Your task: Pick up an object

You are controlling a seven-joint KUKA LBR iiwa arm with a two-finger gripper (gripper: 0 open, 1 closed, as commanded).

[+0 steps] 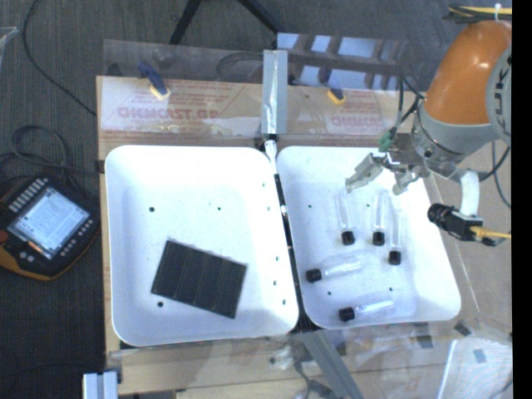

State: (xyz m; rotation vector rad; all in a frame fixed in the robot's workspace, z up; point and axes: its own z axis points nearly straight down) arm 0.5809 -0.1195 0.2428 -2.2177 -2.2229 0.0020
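Observation:
Several clear vials with black caps lie in the right bin (432, 302): one vial (342, 220) and a second vial (378, 220) point up and down side by side, a third vial (393, 241) lies to their right. Two more lie lower, a vial (334, 268) and a vial (366, 309). My gripper (384, 177) hangs over the upper part of the right bin, just above the upright pair, fingers spread open with nothing between them. A flat dark ridged panel (199, 278) rests in the left bin (125, 223).
A teach pendant (43, 227) lies on the floor to the left of the bench. A metal divider post (274, 98) stands at the back between the bins. Cables and a yellow-tipped fitting (465, 227) hang off the arm at the right.

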